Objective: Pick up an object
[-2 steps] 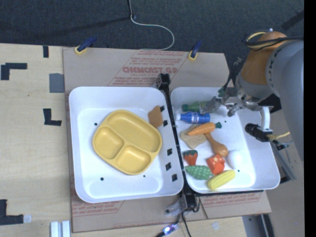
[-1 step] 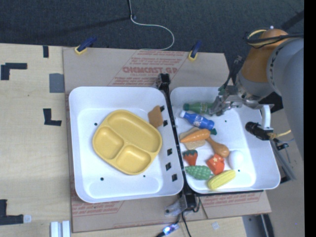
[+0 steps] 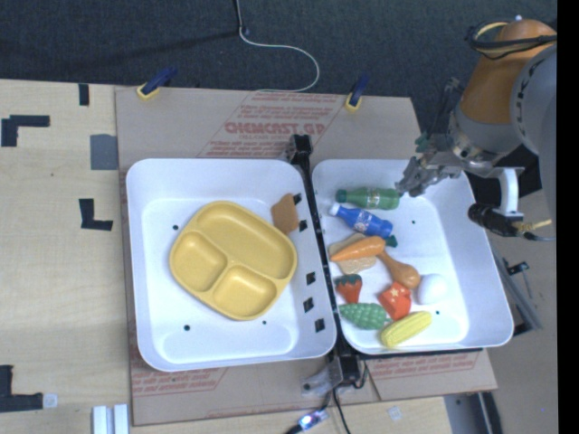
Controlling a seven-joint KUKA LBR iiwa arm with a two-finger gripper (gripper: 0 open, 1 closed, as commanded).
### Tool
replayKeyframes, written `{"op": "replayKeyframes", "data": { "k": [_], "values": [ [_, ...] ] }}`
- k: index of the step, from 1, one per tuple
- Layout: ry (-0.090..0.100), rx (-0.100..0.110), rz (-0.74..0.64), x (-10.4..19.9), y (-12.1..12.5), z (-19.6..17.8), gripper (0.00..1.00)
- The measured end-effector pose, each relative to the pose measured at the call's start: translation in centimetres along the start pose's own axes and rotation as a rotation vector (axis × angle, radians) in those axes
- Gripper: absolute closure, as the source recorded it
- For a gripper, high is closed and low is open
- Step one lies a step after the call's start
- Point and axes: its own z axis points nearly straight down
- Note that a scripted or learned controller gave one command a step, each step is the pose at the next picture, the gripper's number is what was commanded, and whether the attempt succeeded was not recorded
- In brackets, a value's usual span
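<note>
Even, fairly bright overhead light is cast across the scene. Soft shadows are thrown inside the white bins (image 3: 145, 269), whose plastic is slightly washed out. Small details are rendered somewhat soft, perhaps through low resolution.

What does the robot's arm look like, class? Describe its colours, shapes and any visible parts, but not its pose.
The arm is bulky and rounded, with a grey casing and a broad orange band above the wrist. Below the band it narrows to a dark grey metal gripper with slim fingers. Its small parts are too fine to make out.
</note>
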Motion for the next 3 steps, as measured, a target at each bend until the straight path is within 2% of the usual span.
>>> {"op": "replayKeyframes", "data": {
  "k": [1, 3],
  "values": [
    [0.0, 0.0, 0.0, 0.0, 0.1, -5.1, 1.0],
    [0.002, 0.01, 0.001, 5.2, -8.4, -3.6, 1.0]
  ]
}}
